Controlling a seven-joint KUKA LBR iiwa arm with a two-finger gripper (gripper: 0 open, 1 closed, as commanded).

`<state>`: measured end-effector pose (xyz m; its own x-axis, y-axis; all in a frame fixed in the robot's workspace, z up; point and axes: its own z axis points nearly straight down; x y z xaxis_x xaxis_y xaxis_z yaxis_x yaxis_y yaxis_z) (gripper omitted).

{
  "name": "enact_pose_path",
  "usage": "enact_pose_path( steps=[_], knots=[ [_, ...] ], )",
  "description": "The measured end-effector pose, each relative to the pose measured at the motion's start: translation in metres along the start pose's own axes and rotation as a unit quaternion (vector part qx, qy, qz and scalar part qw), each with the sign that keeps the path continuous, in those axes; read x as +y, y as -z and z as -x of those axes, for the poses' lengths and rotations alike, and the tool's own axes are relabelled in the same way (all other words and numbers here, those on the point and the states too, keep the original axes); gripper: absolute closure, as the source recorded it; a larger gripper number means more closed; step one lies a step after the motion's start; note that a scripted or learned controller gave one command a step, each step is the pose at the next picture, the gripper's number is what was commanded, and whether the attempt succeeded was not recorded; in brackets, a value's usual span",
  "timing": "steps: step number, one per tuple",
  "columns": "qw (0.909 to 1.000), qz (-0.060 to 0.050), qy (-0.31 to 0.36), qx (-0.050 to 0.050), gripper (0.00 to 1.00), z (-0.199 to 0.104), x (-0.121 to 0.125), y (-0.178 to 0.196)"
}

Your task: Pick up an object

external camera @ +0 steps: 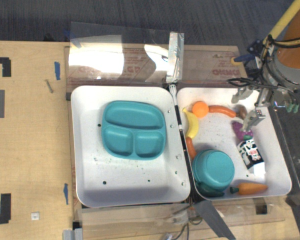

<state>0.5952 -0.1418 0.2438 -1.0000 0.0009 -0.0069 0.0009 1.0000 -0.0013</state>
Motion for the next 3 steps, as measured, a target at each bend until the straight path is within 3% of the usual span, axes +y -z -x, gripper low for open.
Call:
enact_pose_path(
  steps=[1,2,3],
  knots=[
    [0.9998,-0.001,0.021,-0.004,0.0,0.028,-0.008,-0.153],
    [1.0,-0.001,0.005,0.0,0.0,-0.019,-0.069,-0.12],
    [0.9978,0.001,-0.066,-0.001,0.0,0.005,-0.007,-0.155]
  ],
)
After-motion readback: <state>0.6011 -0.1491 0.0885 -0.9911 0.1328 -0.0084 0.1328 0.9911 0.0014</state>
